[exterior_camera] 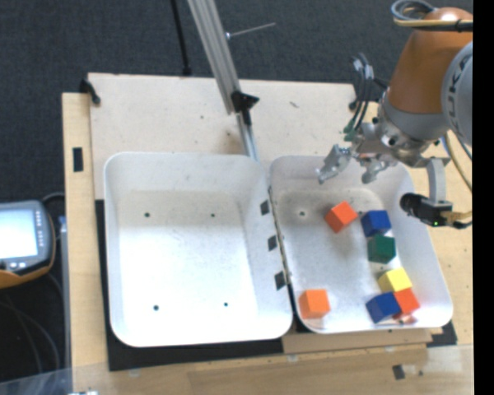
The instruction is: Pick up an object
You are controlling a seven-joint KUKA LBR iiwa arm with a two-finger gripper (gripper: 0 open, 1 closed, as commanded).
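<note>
My gripper (351, 168) hangs over the far edge of the right bin (313, 245), its two fingers spread apart with nothing between them. An orange cube (342, 216) lies just below and nearer than the fingertips. A blue cube (375, 222) sits to its right, with a green cube (382, 248) beneath that. Further toward the front lie a yellow cube (394, 280), another blue cube (383, 306) and an orange-red cube (407, 300). A second orange cube (314, 303) rests at the bin's front left.
The left bin (189, 245) lies beside the right one. A slanted aluminium post (218, 52) rises from the board behind the bins. A small monitor (15, 237) stands off the bench at the left.
</note>
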